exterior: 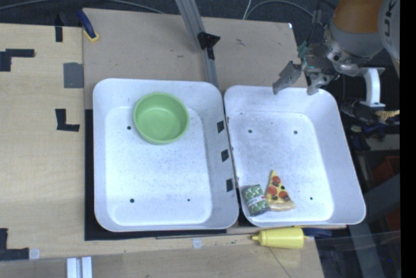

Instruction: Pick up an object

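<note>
Gripper (pixel 298 80): spread, bare, above right bin (pixel 338 140) far rim | pizza (pixel 279 191): near corner, touching green block (pixel 254 199) | likely light, stiff, flat; pinch across edges

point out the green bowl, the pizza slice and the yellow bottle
green bowl (pixel 161 117): camera view, inside bottom of the bowl
pizza slice (pixel 279 192): camera view, middle of the topping
yellow bottle (pixel 283 238): camera view, middle of its body
</note>
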You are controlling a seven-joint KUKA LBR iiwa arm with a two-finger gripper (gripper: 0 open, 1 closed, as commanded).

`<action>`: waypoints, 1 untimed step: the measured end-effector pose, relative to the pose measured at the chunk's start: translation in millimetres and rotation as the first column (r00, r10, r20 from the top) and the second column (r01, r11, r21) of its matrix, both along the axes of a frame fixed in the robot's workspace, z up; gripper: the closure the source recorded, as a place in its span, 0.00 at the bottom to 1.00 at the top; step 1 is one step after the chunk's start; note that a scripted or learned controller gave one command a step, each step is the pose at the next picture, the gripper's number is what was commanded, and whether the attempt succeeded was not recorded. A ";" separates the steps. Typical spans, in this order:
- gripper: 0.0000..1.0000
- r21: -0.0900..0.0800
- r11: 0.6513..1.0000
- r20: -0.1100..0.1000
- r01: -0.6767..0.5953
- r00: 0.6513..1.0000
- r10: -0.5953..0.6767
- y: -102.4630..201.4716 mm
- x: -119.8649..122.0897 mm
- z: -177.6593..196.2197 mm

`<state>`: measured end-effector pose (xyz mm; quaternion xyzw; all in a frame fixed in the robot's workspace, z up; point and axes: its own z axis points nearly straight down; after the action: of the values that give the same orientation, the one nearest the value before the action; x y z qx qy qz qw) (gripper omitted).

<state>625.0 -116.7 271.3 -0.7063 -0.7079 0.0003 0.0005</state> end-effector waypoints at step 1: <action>0.00 0.000 1.000 0.000 0.000 1.000 0.000 0.0 0.0 0.0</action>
<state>625.0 -116.7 271.3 -0.7062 -0.7081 0.0003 0.0005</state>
